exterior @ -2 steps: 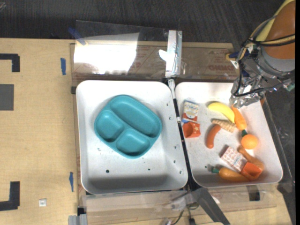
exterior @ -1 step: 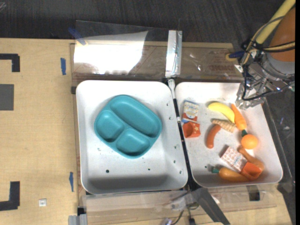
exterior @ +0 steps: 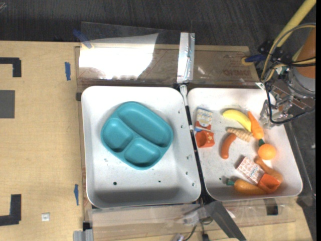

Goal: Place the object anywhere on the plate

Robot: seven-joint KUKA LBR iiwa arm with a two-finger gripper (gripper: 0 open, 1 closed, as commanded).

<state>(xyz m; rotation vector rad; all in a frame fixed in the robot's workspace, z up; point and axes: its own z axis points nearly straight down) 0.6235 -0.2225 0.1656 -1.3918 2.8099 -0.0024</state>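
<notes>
A single fixed camera is looking down from above the bench at a slant, taking in both white bins: the left bin (exterior: 95, 185) holding the teal plate (exterior: 136, 133), the right bin (exterior: 291, 185) holding toy foods. The arm (exterior: 303, 69) is entering at the right edge. The far bench edge is lying toward the top.

- The desk (exterior: 35, 134) is light tan, looks like wood or cardboard, with a few black square markings (exterior: 11, 67) near its left edge.
- Small strips of blue tape (exterior: 67, 70) are stuck on it here and there.
- Behind the desk the floor (exterior: 150, 6) is dark grey, carpet-looking.
- A clear plastic sheet (exterior: 120, 54) lies at the back and catches a bright glare from overhead light.
- A silvery taped strip (exterior: 186, 56) runs beside that sheet.
- Yellow and black cables (exterior: 281, 34) hang at the top right.
</notes>
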